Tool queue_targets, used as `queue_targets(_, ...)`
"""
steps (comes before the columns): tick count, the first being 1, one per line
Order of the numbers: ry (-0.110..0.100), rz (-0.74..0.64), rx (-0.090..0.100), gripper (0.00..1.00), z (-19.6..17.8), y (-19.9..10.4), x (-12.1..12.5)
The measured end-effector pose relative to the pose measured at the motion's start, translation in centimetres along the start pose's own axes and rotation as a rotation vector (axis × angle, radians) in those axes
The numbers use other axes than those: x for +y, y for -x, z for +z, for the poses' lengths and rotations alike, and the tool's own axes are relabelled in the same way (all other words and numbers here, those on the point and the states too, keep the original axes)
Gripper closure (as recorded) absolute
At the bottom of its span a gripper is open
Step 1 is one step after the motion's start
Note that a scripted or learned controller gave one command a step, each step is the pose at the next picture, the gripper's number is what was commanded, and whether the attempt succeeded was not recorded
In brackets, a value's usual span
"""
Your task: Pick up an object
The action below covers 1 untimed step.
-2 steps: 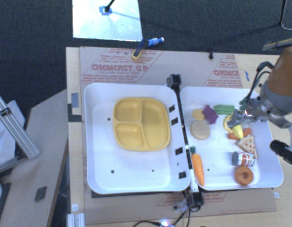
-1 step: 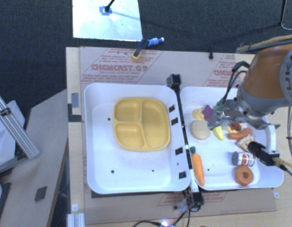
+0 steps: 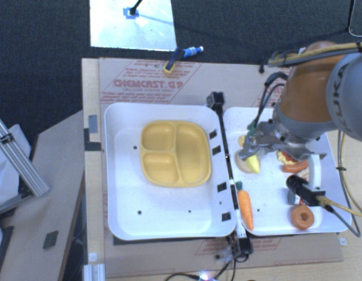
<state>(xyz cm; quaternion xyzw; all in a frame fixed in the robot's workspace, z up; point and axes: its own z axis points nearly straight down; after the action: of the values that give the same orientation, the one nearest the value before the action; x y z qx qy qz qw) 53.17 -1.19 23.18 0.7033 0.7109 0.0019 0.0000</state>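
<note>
Hand (image 3: pixel 251 152) hangs low in the right bin (image 3: pixel 269 224), and whether it grips I cannot tell. Beneath it lies a yellow toy fruit (image 3: pixel 252 164), probably light, hard and slippery; I'd pinch across its middle. A carrot (image 3: pixel 245 208) lies nearby.

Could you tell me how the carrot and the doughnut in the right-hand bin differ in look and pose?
The carrot is long and tapered, while the doughnut is a round ring with a hole. The carrot lies by the bin's left wall; the doughnut sits near the front right corner. Both are orange-toned and lie flat.
</note>
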Motion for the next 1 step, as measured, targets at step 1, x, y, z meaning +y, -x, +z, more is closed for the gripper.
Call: queue_targets(1,-0.001,0.0,0.001,1.0,-0.58,-5.72,-0.58)
